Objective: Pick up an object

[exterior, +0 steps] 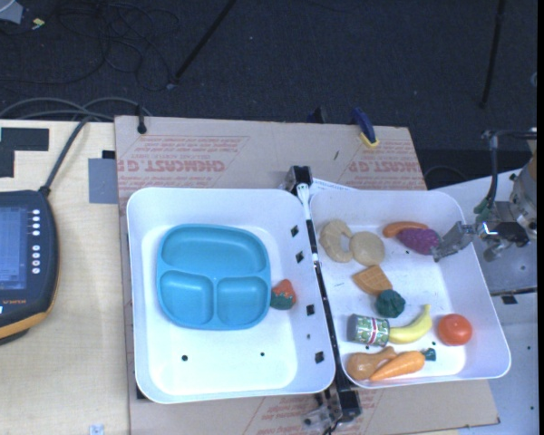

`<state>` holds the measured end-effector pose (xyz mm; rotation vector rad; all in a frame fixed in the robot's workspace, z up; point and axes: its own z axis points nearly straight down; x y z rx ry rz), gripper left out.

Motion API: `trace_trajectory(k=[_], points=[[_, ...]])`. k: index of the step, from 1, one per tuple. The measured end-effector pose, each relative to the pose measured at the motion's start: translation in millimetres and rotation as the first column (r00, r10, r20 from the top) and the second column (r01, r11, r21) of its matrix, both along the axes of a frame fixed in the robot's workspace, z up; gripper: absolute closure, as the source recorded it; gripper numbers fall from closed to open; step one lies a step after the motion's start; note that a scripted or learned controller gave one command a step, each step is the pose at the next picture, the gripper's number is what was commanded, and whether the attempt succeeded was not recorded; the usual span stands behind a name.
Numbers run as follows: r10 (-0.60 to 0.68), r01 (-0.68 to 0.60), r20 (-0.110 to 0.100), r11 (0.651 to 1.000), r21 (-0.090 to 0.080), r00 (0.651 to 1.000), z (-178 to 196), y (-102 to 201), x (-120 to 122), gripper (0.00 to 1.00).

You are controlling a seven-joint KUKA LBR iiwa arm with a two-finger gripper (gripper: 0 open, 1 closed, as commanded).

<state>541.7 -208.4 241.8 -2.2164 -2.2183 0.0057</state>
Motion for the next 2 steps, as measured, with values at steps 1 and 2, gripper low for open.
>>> trace_trajectory(k=[1, 2], points=[[0.004, -0.004, -0.016, 1.0, 0.009, 1.0, -138, 75, -38, 0.0], [0.002, -0.002, -0.002, 1.0, 0.0, 1.0, -158, 87, 15, 0.0]])
